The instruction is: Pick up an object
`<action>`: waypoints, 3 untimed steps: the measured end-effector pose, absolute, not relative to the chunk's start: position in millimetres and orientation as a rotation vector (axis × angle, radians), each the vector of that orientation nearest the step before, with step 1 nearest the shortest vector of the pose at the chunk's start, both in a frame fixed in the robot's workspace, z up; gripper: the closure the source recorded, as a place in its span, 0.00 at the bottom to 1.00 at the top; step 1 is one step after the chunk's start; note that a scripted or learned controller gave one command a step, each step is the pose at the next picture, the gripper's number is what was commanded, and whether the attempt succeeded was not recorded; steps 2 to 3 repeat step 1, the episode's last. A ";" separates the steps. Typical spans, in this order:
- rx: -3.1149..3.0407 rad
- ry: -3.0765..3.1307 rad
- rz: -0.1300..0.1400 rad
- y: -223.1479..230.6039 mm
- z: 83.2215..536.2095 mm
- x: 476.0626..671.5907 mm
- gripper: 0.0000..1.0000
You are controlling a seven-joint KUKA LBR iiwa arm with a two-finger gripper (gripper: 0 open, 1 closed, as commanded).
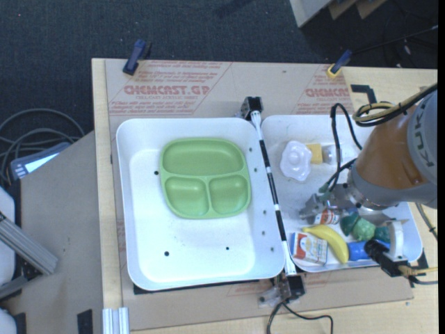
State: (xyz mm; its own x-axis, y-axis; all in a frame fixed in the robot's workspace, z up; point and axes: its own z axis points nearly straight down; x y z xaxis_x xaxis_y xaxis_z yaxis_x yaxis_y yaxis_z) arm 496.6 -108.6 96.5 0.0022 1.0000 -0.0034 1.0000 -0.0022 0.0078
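the arm (400,155) reaches in from 3 o'clock and bends down into the right bin (274,127). the claw (318,207) sits low near the bin's middle, its dark metal tip pointing toward 9 o'clock, just above the clutter along the near edge. whether it is open or closed i cannot tell; the tip is small and dark against the toys, and nothing clearly sits in it.

the things it could take all lie close by. a banana (331,241) lies just at 5 o'clock from the claw, its long axis running from 10 to 4 o'clock. a small bottle with a red label (325,219) lies right under the tip, perhaps touching it, its axis roughly 9 to 3. a white and red box (309,248) sits at 6 o'clock, next to the banana. a green toy (363,226) and a blue piece (358,250) lie at 4 o'clock, under the wrist. a white crumpled lump (296,160) with a yellow piece (318,153) beside it sits at 11 o'clock, a little apart.

the left bin (139,207) holds a green divided tray (206,177), well apart at 9 o'clock.

my judgement: the bottle is nearest, so the coming move is a short drop straight down, with the grip set across its 9 to 3 axis. the banana touching close by could get nudged.
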 end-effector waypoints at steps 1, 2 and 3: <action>2.221 2.223 0.001 -15.2 184.6 517.2 1.00; 2.221 2.223 0.001 -15.2 184.6 517.2 1.00; 2.221 2.223 0.001 -15.2 184.6 517.2 1.00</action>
